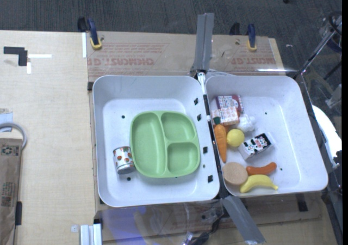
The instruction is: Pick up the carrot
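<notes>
The left bin [103, 146] holds a can [124, 160] touching a green divided plate [165, 144]. In the right bin [291, 97], the carrot [220, 140] lies along the left wall, beside a lemon [235, 138], below a carton [227, 109]. Near it are a cow-print box [256, 146], a sausage [261, 169] and a banana [258, 184]. The claw's state cannot be told.

Red print runs along the cardboard sheet [163, 53] behind the two bins, and it reads upside down from this view, roughly "CHEMCAST" with a "GP" after it, though the letters are too soft to be sure. The same red print repeats on the right half of that sheet, fainter. On the brown paper bag [10, 178] at the left edge sits a small recycling sign, with lines of print under it too small to read.
</notes>
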Tool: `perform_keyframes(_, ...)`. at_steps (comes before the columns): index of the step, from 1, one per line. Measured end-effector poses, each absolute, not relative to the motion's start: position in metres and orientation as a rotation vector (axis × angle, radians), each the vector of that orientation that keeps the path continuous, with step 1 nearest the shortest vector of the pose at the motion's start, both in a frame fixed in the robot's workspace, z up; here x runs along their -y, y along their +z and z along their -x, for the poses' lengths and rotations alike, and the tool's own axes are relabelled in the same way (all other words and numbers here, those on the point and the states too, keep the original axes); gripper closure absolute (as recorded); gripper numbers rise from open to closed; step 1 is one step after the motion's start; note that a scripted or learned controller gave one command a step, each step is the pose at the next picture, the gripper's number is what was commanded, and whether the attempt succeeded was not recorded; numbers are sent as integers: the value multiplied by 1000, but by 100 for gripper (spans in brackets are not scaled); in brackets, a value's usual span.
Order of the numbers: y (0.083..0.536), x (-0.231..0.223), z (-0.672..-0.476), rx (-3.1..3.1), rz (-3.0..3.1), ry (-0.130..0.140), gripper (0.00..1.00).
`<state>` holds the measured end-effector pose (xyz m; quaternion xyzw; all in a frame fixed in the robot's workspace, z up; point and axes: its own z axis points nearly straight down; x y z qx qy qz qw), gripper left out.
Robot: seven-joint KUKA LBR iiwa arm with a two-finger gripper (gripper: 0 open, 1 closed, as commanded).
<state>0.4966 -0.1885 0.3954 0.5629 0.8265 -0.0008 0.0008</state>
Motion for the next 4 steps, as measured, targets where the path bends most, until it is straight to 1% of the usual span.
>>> perform_keyframes(1,281,197,-559,-2823,-1379,-1,100)
perform_keyframes(2,281,197,-559,-2823,-1379,-1,0)
perform_keyframes(3,116,182,-571,-2845,-1293,4,0)
perform_keyframes(4,126,181,-571,-2847,-1292,7,100)
